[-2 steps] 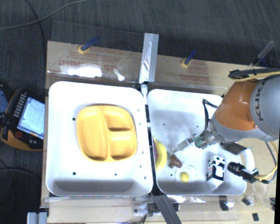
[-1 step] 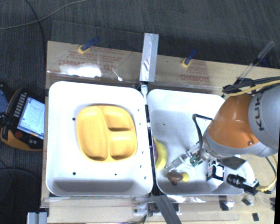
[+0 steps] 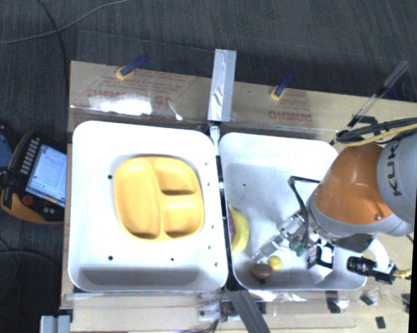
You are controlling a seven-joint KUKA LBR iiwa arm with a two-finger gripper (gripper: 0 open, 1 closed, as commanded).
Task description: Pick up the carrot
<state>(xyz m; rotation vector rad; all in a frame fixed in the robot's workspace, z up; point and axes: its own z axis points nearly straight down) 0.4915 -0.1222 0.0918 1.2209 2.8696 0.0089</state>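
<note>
My gripper (image 3: 268,255) reaches down and to the left into the right bin (image 3: 266,159), near its front wall. Just below its tip lie a small yellow piece (image 3: 275,262) and a dark brown rounded piece (image 3: 261,272), both close to the tip. A larger yellow rounded object (image 3: 240,228) rests against the bin's left wall, to the left of the gripper. The arm's orange band (image 3: 349,186) and grey wrist cover much of the right half of this bin.
The left bin (image 3: 88,260) holds a yellow divided plate (image 3: 160,196) in its middle. A ridge (image 3: 220,199) separates the two bins. A handheld pendant (image 3: 33,178) lies on the floor at far left.
</note>
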